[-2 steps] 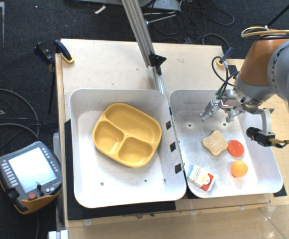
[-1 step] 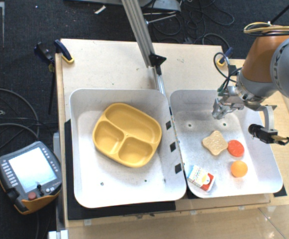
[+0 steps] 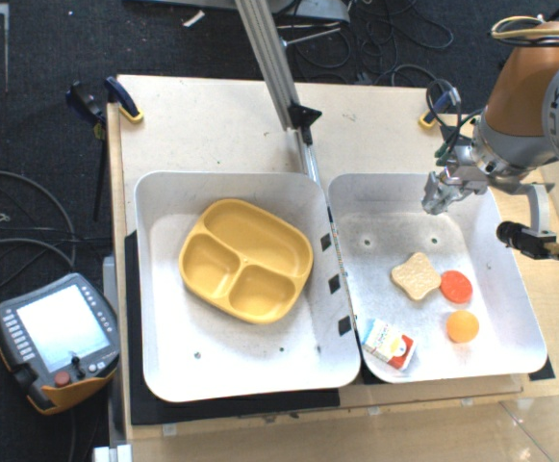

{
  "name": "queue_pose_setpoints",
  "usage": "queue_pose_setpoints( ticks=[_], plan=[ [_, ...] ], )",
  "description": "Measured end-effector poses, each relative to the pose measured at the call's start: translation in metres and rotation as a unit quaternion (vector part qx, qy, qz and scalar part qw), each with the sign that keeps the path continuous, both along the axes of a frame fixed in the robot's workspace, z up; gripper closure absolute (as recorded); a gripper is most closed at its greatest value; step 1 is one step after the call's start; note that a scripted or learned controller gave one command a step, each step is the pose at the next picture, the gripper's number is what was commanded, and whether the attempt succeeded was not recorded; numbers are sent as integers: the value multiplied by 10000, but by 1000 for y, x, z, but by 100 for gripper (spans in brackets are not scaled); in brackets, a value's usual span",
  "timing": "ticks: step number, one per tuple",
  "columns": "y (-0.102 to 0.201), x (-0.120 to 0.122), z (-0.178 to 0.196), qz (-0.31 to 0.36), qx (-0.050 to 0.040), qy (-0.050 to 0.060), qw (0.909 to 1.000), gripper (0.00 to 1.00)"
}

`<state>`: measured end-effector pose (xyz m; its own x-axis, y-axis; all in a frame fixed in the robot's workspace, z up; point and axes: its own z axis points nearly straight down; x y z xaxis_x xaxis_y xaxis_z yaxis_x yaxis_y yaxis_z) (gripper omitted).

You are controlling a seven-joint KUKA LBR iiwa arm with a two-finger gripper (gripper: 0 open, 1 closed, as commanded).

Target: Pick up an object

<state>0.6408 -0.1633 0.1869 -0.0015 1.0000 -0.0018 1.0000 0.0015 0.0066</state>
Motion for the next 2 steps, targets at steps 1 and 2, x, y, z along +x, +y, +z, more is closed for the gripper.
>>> queue_pose_setpoints(
  ticks=[1,2],
  plan=[
    [0,2,54,4,-2,-4,10000,100],
    [48,-15,43,27,17,38,10000,100]
  ],
)
